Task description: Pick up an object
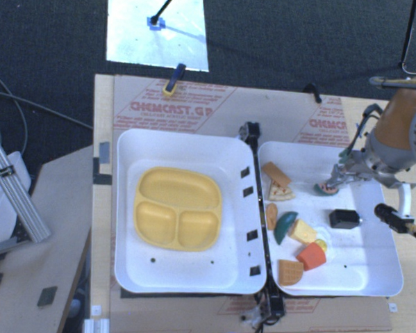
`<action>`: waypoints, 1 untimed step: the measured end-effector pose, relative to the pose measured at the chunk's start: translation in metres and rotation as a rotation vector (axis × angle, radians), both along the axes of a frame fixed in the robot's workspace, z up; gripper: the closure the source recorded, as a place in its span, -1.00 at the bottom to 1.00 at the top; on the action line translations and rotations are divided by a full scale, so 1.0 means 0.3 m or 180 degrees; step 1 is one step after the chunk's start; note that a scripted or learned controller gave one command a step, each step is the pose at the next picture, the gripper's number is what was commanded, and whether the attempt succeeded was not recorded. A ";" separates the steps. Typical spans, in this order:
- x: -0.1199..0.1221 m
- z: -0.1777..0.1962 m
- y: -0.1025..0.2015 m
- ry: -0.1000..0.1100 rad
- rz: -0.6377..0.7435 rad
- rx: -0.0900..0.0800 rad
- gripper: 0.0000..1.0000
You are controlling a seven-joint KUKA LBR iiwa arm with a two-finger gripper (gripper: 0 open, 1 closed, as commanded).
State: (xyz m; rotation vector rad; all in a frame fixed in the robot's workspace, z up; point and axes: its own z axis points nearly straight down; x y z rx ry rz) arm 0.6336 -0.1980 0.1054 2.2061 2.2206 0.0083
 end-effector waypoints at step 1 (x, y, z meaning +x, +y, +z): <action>-0.325 -0.030 0.169 0.0063 -0.0017 0.0029 1.00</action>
